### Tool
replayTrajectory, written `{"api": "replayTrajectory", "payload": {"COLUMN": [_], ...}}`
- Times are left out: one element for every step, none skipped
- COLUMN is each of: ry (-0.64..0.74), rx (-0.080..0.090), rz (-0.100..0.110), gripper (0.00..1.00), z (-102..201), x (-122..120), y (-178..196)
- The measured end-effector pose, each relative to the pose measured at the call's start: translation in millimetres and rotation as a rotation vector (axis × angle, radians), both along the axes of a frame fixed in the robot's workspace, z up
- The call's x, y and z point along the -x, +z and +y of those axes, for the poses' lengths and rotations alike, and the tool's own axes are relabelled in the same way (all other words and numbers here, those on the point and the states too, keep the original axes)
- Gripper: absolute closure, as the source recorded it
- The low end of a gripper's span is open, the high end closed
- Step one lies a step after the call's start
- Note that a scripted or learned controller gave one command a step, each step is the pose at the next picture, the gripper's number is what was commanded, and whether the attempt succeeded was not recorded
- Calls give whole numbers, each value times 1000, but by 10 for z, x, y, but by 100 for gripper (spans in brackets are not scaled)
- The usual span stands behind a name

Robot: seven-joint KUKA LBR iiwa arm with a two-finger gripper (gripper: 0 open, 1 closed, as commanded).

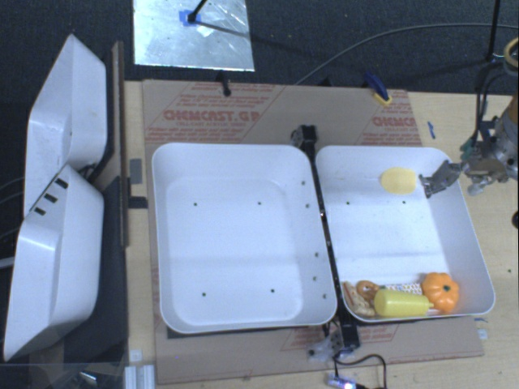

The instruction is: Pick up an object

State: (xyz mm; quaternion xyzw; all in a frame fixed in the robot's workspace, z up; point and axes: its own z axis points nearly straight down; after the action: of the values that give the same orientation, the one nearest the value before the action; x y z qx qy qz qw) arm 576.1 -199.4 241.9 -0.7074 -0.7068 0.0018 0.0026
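Note:
A pale yellow rounded object [398, 180] lies near the back of the right bin [405, 233]. Along that bin's front wall sit a small orange pumpkin [440, 291], a yellow oblong piece [400, 303] and a brownish pretzel-like item [362, 292]. My gripper [458, 181] hangs over the right bin's back right rim, just right of the pale yellow object and apart from it. Its fingers are spread open, with nothing between them.
The left bin [235, 233] stands beside the right one, with a dark divider [324, 225] between them. Spare white bins [57, 209] lean at the far left. A metal sheet [193, 23] lies behind the bench, and cables cross the dark floor.

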Motion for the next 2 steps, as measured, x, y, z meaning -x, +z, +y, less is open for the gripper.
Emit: {"api": "replayTrajectory", "payload": {"ry": [1, 1], "rx": [2, 0], "rz": [-7, -3], "gripper": [0, 0], "z": [3, 88], "x": [-14, 27], "y": [40, -533]}}
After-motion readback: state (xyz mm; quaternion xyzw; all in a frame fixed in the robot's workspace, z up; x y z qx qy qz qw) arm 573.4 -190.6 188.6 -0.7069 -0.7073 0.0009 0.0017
